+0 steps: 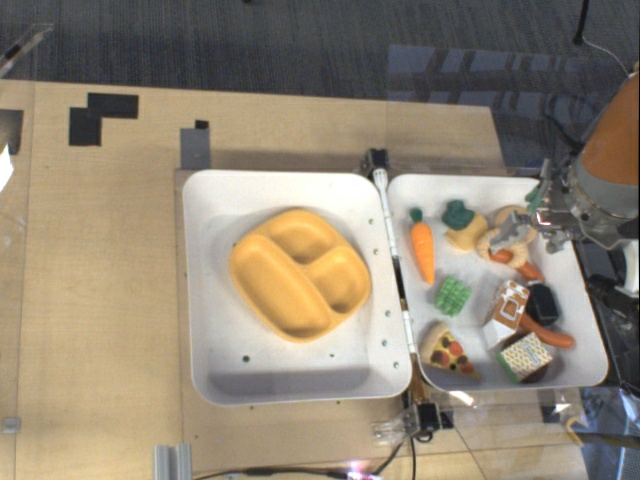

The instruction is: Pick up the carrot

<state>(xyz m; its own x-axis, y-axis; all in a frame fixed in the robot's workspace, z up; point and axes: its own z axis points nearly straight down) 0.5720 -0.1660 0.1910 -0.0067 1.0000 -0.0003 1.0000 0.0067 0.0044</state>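
Carrot [423,251] lies in the right bin [590,368], close to its left wall, green top pointing away and narrow tip toward the near side. It looks like smooth moulded plastic, tapered and rounded. The gripper [512,234] hangs over the bin's far right part, among a yellowish toy and an orange piece; whether its jaws are apart or together I cannot tell. A good grasp, I'd judge, comes across the thick middle, clear of the green ridged block [452,295] just beside the tip. The yellow divided plate [300,273] sits in the left bin [210,368].
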